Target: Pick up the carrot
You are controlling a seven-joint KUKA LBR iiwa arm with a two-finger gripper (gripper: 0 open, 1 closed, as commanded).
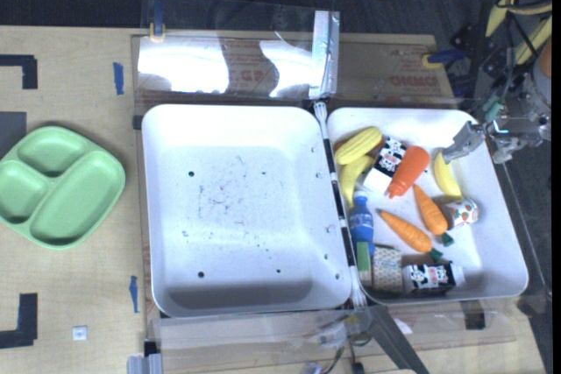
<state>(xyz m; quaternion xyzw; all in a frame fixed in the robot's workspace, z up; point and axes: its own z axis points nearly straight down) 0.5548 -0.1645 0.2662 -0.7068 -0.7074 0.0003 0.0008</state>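
Note:
Two orange carrots lie in the right bin (504, 215). One carrot (429, 209) points toward the bin's front right and has a green end. The other carrot (405, 229) lies just left of it, slanting toward the middle of the bin. An orange bottle-shaped item (408, 172) stands tilted just behind them. My gripper (480, 136) hangs over the bin's back right corner, above and to the right of a yellow banana (447, 175). It is well apart from both carrots, and nothing is visibly held in it.
The right bin also holds two yellow bananas (358, 144), a blue bottle (361, 223), a black-and-white carton (391, 156), a lying bottle (428, 276) and a small ball (463, 212). The left bin (166, 188) is beside it. A green divided plate (61, 186) sits far left.

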